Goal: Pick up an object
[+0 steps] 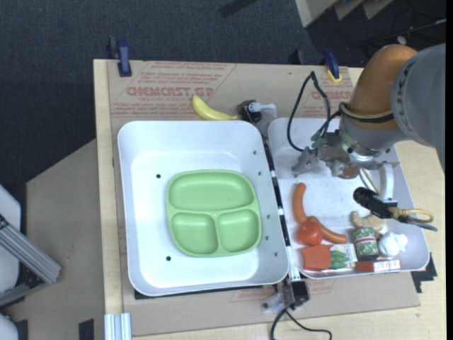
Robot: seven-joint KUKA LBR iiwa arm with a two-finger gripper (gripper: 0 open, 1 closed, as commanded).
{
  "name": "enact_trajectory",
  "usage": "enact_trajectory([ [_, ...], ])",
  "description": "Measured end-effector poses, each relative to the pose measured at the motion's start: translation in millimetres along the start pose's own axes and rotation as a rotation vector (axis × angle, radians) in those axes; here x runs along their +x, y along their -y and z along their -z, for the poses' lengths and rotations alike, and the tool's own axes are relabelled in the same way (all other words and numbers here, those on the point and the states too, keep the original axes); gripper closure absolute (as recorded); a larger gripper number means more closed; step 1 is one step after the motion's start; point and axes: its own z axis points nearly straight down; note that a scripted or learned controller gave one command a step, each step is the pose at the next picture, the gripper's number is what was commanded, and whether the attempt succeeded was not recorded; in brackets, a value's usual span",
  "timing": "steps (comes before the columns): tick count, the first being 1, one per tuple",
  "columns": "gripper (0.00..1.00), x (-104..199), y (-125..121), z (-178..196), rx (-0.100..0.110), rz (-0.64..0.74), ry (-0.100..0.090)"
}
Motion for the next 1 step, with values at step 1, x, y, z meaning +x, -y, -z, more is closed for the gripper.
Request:
enact_trajectory([
  [1, 0.00, 2.5, 42.4, -32.1, 0.001, 0.001, -0.001],
])
